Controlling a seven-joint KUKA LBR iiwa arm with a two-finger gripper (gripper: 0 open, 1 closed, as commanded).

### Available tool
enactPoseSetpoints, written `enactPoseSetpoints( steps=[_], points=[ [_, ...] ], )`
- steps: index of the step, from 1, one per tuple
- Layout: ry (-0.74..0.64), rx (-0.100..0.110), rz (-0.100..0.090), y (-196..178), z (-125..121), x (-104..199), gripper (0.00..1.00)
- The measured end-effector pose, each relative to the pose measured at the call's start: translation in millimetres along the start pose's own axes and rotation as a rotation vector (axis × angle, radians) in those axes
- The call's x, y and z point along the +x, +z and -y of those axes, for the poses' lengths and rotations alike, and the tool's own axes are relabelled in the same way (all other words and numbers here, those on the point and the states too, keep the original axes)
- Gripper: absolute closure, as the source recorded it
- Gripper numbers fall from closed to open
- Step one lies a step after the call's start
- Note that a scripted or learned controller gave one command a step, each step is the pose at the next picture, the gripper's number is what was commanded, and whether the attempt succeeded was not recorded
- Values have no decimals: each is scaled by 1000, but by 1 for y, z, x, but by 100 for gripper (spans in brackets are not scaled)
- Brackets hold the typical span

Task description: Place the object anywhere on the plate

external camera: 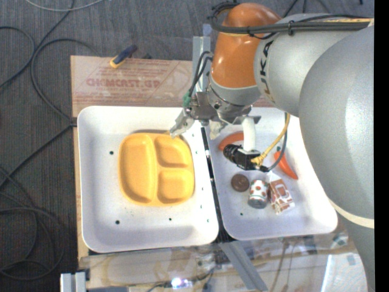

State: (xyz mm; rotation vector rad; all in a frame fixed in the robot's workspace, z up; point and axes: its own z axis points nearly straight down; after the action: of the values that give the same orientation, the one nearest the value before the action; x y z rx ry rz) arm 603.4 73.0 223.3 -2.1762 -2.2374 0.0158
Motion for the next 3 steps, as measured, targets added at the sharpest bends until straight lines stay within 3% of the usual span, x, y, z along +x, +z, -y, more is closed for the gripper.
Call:
enactPoseSetpoints(
  steps=[1,2,3],
  points=[
    [1,3,-1,-8,0,-1,100],
    [1,3,-1,-8,0,-1,0],
    [2,6,-3,-16,0,-1,100]
  ],
)
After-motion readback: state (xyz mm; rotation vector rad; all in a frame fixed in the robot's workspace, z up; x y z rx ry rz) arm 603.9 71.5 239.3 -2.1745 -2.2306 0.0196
